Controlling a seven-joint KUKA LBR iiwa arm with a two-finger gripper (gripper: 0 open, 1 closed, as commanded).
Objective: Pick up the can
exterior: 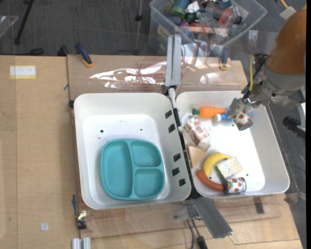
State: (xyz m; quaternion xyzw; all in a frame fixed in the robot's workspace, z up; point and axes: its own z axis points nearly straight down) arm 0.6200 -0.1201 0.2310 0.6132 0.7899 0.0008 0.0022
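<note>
Gripper [241, 115] sits low over the far right part of the right bin [272, 146], arm coming in from the upper right with the orange band at the frame corner. A small patterned object is at the fingertips, but whether it is clamped between them is not clear, so the gripper's spread cannot be told.

The can [236, 185], white with red dots, lies on its side at the near edge of the right bin, touching the near end of the hot dog [208, 180] and just beside a checkered packet [229, 167]. It is well apart from the gripper, at the opposite end of the bin.

Other stuff in the right bin: banana [212, 163] curving over the packet, carrot [211, 112] near the far wall, a small blue-and-white piece [221, 117] just beside the carrot, a wrapped snack pack [197, 132] near the divider.

Left bin [87, 121] holds a teal divided plate [132, 168], three compartments, lying flat toward the near side.

Clear tub of mixed toys [206, 14] behind the bins on the wooden surface [34, 146].
</note>
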